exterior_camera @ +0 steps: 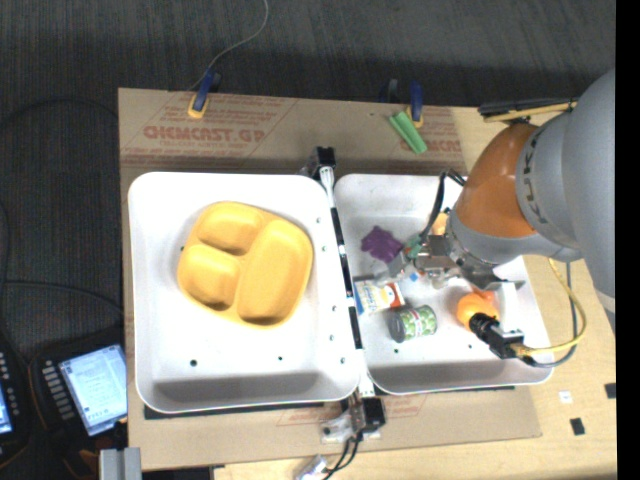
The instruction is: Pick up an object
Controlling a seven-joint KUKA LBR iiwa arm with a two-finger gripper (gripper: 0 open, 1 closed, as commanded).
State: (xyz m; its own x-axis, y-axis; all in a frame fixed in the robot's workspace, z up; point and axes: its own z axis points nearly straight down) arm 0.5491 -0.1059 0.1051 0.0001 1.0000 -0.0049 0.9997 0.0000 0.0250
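The right bin (400,190) holds a purple object (381,242), a small white box with red and blue print (378,295), a green can lying on its side (414,322) and an orange ball (472,308). My gripper (428,260) hangs low in this bin, just right of the purple object and above the white box and can. The grey arm with its orange band (503,183) comes in from the right and covers the bin's right part. Nothing shows between the fingers.
A large yellow moulded tray (246,261) lies in the left bin (160,358). A black divider (340,258) runs between the bins. Behind them sit clamps on the cardboard and a green marker (408,131). A yellow cable (548,350) loops at the right bin's front corner.
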